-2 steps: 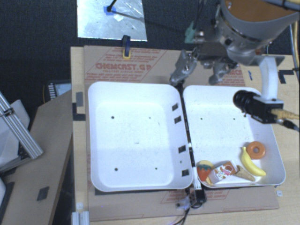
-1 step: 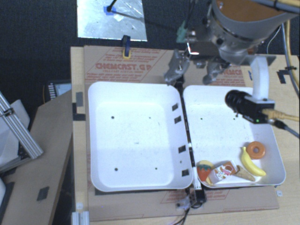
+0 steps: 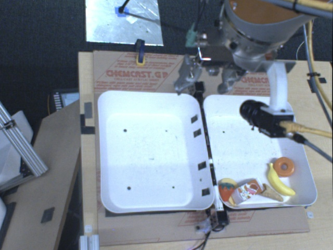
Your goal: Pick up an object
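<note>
The right bin [image 3: 244,145] holds a small heap in its near corner: a yellow banana [image 3: 279,182], an orange ring [image 3: 284,165], a red-orange round fruit [image 3: 227,189], a red and white packet [image 3: 247,190] and a tan wedge [image 3: 271,194]. My gripper [image 3: 204,83] hangs high at the far edge, over the seam between the two bins. Its two grey fingers [image 3: 183,81] stand wide apart with nothing between them. It is far from the heap, up and to the left of it.
The left bin [image 3: 148,150] lies beside the right one, with black clips [image 3: 197,133] along the shared wall. A black cylinder on a white bracket [image 3: 263,117] overhangs the right bin's far right. Yellow cables [image 3: 312,132] run off right.
</note>
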Motion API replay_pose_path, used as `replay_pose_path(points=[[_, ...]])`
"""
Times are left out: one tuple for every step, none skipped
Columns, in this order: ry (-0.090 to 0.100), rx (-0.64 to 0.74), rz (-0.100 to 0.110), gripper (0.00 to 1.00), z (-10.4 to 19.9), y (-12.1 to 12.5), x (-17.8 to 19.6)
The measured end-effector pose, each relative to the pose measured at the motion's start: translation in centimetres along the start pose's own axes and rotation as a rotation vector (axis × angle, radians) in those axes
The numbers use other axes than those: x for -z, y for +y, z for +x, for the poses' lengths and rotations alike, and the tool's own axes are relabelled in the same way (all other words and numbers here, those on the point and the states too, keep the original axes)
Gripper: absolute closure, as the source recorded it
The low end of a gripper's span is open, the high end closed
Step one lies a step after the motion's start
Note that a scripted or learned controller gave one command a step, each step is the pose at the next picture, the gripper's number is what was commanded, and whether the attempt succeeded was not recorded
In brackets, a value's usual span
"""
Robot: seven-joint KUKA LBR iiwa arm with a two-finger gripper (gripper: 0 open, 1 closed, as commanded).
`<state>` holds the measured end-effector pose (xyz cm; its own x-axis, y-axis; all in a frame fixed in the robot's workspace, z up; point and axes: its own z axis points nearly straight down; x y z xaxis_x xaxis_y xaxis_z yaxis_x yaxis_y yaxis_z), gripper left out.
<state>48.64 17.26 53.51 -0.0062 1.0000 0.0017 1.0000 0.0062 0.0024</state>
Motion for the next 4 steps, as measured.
replay_pose_path(points=[[0.0, 0.0, 0.0, 0.0, 0.9, 0.0, 0.0], [0.0, 0.0, 0.0, 0.0, 1.0, 0.0, 0.0], [0.0, 0.0, 0.0, 0.0, 1.3, 0.0, 0.0], [-0.003, -0.01, 0.004, 0.0, -3.8, 0.0, -4.8]])
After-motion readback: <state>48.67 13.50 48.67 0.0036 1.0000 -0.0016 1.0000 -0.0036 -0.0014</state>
